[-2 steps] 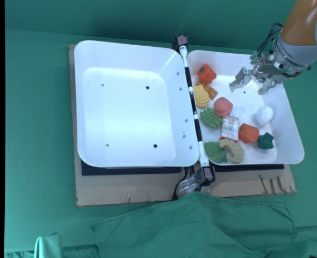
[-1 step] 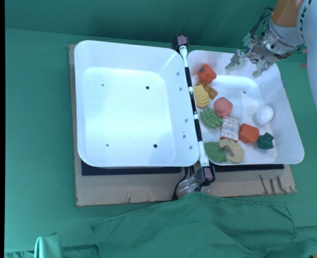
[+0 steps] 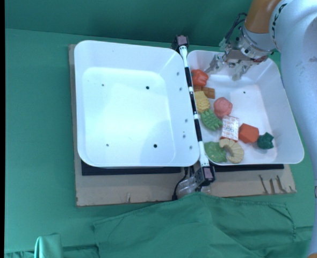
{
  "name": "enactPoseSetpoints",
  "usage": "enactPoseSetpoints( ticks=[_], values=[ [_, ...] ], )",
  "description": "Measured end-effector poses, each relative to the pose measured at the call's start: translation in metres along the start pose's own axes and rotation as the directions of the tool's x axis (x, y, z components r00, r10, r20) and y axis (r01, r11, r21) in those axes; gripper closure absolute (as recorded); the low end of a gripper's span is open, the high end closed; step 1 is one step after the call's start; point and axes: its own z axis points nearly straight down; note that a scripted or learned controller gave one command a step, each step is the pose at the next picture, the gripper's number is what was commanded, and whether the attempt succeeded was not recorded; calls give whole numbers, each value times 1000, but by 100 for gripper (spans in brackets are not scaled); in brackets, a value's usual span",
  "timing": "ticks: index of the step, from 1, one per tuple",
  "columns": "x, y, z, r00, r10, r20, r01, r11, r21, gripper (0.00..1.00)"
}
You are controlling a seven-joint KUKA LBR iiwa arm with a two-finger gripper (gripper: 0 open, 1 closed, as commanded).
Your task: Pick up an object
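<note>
My gripper (image 3: 224,69) hangs over the far end of the right bin (image 3: 266,98), fingers spread open with nothing between them. One fingertip (image 3: 211,67) is just right of a red-orange pepper-like toy (image 3: 200,78). Further toys lie along the bin's left side and front: a small brown piece (image 3: 209,92), a yellow corn piece (image 3: 202,101), a pink-red lump (image 3: 222,107), a ridged green piece (image 3: 211,120), a white printed packet (image 3: 230,127), an orange block (image 3: 249,133), a dark green piece (image 3: 265,141), a green leafy piece (image 3: 216,151) and a yellow ridged ring (image 3: 235,150).
The left bin (image 3: 94,63) sits beside the right one, with a black-and-white striped bar (image 3: 193,104) between them. Both rest on a cardboard base (image 3: 126,190) on green cloth. The grey arm (image 3: 309,90) runs down the right side.
</note>
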Motion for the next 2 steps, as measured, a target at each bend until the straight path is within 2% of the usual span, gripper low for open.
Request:
enactPoseSetpoints(
  ticks=[1, 2],
  values=[
    [-52, -36, -2, 1000, 8, -6, -8, 1000, -9, 0],
    [-61, -80, -2, 1000, 7, -4, -7, 1000, -13, 0]
  ],
)
